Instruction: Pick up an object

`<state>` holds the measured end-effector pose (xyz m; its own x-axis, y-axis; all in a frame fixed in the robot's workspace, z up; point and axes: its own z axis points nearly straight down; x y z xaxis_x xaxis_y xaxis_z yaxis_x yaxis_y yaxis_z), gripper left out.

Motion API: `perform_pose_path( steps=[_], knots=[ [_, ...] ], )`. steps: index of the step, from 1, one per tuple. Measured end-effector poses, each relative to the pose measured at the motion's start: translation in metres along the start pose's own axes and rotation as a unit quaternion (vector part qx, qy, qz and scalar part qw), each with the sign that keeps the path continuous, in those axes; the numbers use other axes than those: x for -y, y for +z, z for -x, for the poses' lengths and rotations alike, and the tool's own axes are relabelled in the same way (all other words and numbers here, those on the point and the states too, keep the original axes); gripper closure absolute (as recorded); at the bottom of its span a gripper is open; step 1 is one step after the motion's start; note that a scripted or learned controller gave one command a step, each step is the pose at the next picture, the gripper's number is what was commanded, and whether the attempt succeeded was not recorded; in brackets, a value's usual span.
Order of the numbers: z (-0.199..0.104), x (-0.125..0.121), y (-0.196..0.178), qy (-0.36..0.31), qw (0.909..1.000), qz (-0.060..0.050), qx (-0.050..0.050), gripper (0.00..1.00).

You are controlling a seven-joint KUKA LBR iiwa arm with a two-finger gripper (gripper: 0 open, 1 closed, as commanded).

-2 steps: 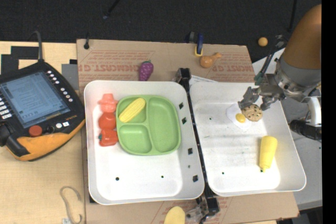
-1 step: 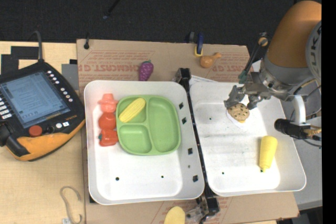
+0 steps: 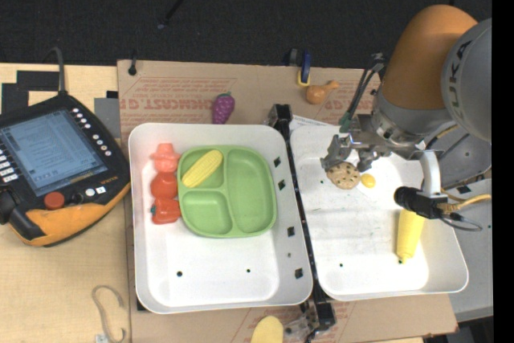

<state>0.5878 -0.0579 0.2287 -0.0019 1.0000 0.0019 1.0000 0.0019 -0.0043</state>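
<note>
Scanning left to right: green tray in the left bin, while near the right bin's top-left corner the gripper looks pinched on a cookie, so I'd guess next comes lifting straight up.

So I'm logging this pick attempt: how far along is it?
Done: the gripper has reached into the right white bin, right above the round brown cookie. In hand: nothing I can confirm; whether the cookie is gripped can't be told. Left: a clear lift. The yellow bottle-shaped toy lies untouched.
</note>
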Motion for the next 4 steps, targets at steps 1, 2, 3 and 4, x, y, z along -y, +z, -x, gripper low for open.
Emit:
perform_pose_path(
  steps=[1, 2, 3, 4],
  knots=[
    [-0.049, 0.000, 0.012, 0.000, 1.0000, 0.000, 0.000, 1.00],
    [-0.054, -0.009, -0.007, 0.001, 1.0000, 0.002, 0.001, 1.00],
    [-0.057, -0.010, 0.005, 0.002, 1.0000, 0.000, 0.001, 1.00],
    [-0.054, -0.001, 0.012, 0.001, 1.0000, 0.000, 0.001, 1.00]
  ],
)
